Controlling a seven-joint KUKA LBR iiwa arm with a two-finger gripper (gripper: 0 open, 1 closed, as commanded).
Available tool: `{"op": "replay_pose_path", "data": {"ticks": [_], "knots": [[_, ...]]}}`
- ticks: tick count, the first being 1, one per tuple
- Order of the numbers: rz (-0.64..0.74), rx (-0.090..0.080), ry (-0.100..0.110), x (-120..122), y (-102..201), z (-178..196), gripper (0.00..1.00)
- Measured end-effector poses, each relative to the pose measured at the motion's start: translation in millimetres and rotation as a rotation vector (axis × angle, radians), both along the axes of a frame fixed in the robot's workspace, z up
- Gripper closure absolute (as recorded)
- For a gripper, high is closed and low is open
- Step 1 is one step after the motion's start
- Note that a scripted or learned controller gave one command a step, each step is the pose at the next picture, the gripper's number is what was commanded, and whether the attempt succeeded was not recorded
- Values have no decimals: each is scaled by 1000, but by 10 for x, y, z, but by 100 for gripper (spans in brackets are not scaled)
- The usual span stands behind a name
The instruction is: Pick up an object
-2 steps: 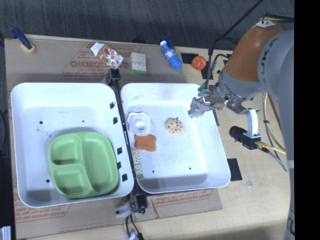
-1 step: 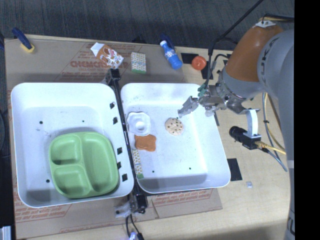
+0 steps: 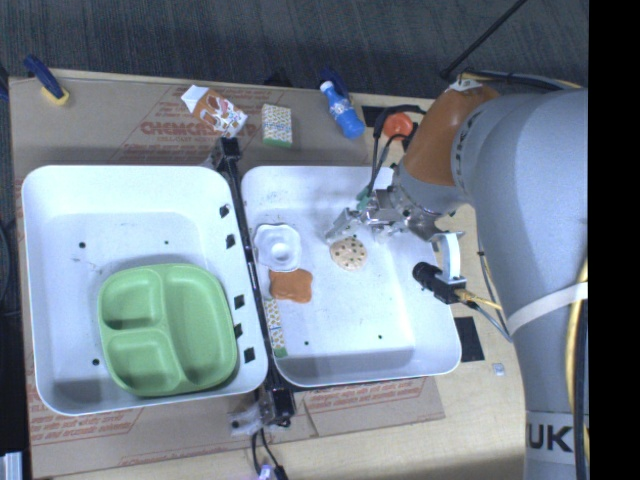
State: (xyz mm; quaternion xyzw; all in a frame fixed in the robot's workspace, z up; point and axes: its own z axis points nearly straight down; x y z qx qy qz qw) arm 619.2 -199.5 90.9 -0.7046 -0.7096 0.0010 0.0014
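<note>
Stage: pick not done, I judge | claw [image 3: 352, 224] low in right bin [image 3: 400, 353], just above-centre of frame | finger state: cannot tell, too small | cookie [image 3: 348, 254] lies just beneath, unlifted

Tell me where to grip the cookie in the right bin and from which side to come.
Grip the cookie across its round rim, coming straight down from above. It looks to lie flat on the bin floor, so only its edges offer a hold. The gripper hovers just beyond it already. The orange piece and the white cup lie apart to its left, so the fingers likely have room.
</note>
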Motion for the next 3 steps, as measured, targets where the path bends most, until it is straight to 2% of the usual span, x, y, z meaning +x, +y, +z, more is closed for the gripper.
{"op": "replay_pose_path", "data": {"ticks": [1, 2, 3], "knots": [[5, 0, -1, 12, 6, 114, 100], [6, 0, -1, 11, 7, 113, 0], [-1, 0, 2, -760, 60, 4, 0]]}}
